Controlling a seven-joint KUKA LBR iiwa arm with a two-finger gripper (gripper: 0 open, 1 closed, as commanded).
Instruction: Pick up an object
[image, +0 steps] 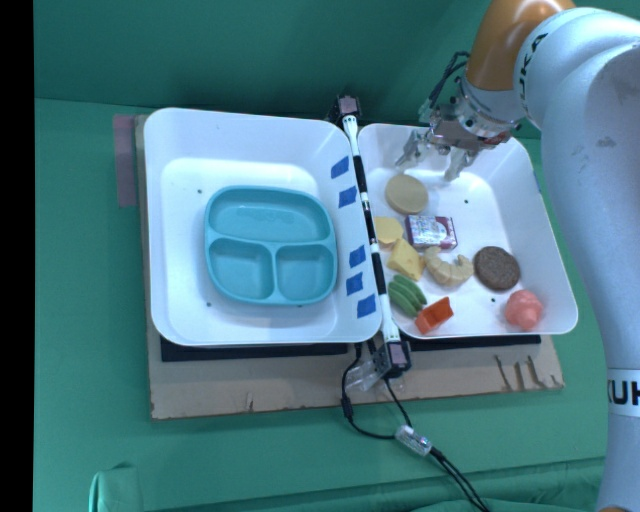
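My gripper (432, 160) hangs over the back of the right bin (520, 190), fingers spread open with nothing between them. Just below it lies a tan round cookie (407, 193). Further forward sit a small pink-and-white packet (432, 232), a yellow cheese wedge (405, 259), a pale pastry piece (450, 268), a dark brown round patty (496, 268), a green pea pod (406, 294), an orange-red block (434, 315) and a pink round fruit (523, 309).
The left bin (180, 140) holds a teal divided plate (270, 245). A divider rail with blue tape marks (362, 240) runs between the bins. Cables (400, 430) trail off the bench front. The arm's grey body (600, 200) rises along the right side.
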